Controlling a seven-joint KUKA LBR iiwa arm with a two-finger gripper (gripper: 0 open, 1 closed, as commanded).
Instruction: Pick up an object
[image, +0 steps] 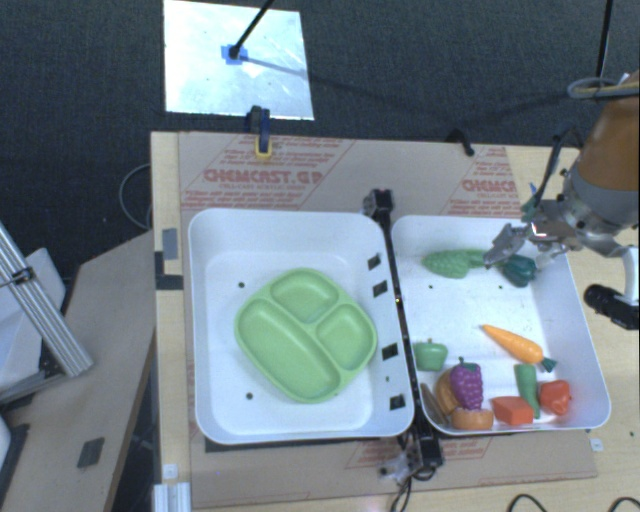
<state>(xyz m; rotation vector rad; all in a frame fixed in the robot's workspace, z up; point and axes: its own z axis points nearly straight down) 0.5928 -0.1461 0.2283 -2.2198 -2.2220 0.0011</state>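
While the gripper (507, 250) hovers upper right beside the green pod (453, 263), I'm mid-approach; its grip I cannot tell; next, descend squarely.

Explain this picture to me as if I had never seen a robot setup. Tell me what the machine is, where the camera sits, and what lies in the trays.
One camera looks down at a slant on a bench with two shallow white bins. The grey and orange machine at the right is a robot arm; its gripper hangs over the right bin, near a green toy vegetable and a dark teal piece. I cannot tell whether it holds anything. That bin also has an orange carrot, purple grapes, a small green pepper and some red and green toy foods. The left bin holds a green divided plate.
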